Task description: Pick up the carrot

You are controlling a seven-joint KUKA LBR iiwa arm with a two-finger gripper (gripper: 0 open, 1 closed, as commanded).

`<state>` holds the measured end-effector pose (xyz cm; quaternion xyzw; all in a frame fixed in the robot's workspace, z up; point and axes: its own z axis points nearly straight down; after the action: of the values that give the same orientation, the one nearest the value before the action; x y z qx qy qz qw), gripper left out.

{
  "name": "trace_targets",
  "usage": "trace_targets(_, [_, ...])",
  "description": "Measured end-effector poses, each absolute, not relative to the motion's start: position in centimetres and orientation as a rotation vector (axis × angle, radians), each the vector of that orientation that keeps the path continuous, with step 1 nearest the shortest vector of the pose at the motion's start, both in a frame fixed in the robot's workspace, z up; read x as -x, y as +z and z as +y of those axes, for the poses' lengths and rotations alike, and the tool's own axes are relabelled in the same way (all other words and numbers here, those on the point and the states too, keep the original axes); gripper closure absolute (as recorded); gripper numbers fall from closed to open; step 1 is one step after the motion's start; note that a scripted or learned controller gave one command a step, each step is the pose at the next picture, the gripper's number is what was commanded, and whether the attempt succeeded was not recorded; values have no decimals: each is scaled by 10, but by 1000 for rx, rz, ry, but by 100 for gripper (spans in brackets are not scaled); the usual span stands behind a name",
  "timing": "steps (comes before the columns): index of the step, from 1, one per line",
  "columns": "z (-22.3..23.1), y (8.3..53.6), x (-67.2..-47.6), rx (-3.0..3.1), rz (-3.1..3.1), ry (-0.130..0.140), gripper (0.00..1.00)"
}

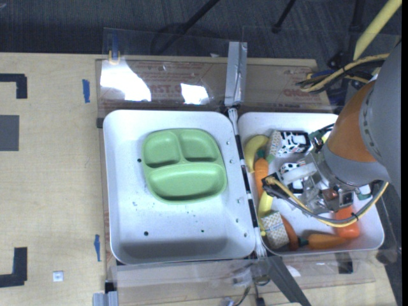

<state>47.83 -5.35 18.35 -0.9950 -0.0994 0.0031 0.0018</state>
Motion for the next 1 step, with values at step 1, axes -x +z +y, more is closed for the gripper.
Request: trace_targets(1, [12, 184, -542, 3124, -319, 4, 100])
